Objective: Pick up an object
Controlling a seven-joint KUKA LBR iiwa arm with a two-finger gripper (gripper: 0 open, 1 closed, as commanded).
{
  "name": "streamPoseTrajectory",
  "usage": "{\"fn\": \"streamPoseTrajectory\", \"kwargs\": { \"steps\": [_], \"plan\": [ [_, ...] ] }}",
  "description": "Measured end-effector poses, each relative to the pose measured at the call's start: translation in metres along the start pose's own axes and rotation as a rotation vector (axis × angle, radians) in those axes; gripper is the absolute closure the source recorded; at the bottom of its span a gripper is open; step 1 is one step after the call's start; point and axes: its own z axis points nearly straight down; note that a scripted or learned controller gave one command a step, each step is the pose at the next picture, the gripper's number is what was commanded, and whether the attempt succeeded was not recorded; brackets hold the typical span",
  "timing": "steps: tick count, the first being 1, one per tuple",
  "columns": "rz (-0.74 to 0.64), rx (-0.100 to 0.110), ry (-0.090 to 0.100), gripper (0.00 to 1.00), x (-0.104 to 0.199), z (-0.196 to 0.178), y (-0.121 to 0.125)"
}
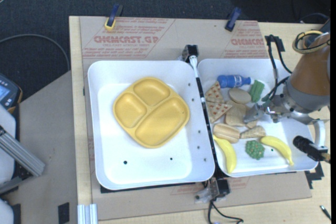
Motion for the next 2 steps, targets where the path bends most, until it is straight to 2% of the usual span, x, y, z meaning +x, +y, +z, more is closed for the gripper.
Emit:
{"fn": "streamPoseTrajectory", "kwargs": {
  "steps": [1, 2],
  "plan": [
    [-0.001, -0.007, 0.0, 0.0, 0.0, 0.009, 0.003],
    [-0.001, -0.011, -0.002, 1.0, 0.0, -0.001, 0.004]
  ]
}}
